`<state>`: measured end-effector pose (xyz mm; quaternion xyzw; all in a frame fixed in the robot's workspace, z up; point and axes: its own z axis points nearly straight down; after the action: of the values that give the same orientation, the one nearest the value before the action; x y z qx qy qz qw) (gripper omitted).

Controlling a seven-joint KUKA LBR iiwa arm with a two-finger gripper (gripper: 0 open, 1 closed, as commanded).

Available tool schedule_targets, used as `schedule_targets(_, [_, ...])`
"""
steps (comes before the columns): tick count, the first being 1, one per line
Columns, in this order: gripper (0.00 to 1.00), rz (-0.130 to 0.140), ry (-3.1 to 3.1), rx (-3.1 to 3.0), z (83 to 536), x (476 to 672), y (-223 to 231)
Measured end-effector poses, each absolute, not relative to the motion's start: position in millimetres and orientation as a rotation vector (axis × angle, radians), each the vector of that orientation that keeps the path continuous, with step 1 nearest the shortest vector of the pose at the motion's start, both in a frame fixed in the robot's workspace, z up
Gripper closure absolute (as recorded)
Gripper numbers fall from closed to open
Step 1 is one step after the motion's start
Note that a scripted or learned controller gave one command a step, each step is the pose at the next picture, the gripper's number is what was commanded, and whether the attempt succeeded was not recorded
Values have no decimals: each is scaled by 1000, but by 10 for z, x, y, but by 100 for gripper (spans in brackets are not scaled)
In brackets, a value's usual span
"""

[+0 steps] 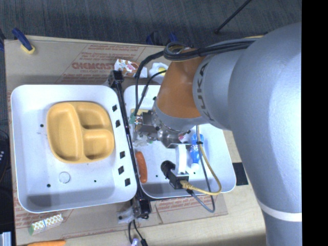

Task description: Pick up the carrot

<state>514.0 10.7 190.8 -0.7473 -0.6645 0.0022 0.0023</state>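
While one carrot point(141, 166) lies in the right bin point(225, 158), one tan divided tray point(80, 130) sits in the left bin point(25, 137); the gripper's point(154, 135) state cannot be told.

Single fixed camera above bench point(77, 60), slanted down on both bins point(31, 137).

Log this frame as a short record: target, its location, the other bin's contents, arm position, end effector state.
target: carrot, lying loose
location: right bin, against its left wall
left bin: yellow divided tray
arm: over the right bin, covering much of it
end effector: above the carrot's upper end; finger state unclear
other items: blue and white object in the right bin
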Motion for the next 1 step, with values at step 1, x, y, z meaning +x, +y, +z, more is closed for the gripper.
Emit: schedule_targets(1, [100,3,-1940,-2468,2873,5509,189])
